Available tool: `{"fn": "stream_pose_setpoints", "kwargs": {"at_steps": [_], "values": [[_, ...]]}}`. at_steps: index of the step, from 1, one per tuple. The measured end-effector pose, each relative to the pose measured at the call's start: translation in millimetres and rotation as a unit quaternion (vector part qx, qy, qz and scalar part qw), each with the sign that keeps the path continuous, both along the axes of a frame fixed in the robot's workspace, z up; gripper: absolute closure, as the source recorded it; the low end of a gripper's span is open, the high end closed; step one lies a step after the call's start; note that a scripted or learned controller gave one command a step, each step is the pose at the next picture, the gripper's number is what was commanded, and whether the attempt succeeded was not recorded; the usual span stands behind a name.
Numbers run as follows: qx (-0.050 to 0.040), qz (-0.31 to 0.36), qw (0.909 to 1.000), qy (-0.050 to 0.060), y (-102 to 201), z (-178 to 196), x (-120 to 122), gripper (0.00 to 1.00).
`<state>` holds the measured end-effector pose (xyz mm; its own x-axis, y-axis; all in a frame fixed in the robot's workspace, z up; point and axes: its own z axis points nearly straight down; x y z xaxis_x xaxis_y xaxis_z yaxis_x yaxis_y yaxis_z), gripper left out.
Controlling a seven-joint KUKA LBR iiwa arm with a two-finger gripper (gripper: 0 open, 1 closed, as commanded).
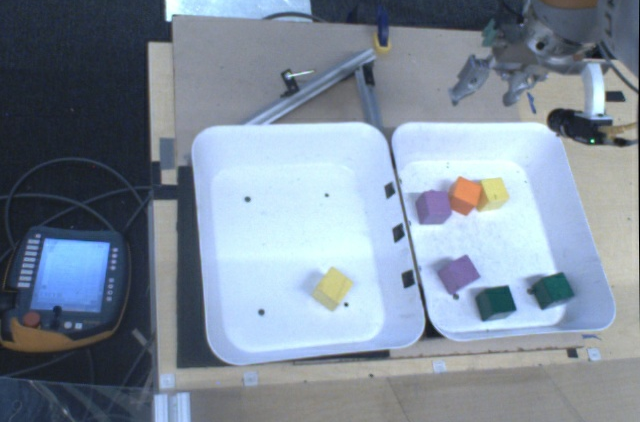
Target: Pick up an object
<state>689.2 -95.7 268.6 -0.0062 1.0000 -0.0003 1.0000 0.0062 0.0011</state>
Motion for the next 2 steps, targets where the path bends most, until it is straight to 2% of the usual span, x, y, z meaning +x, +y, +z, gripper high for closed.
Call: {"fn": "stream_pose_setpoints", "kwargs": {"at_steps": [1, 2], "values": [[-0.0004, 0.000, 1.0000, 0.000, -0.2, 0.1, 0.0, 0.00], [-0.0002, -0.001, 1.0000, 0.001, 0.5, -41.0, -2.8, 0.00]]}}
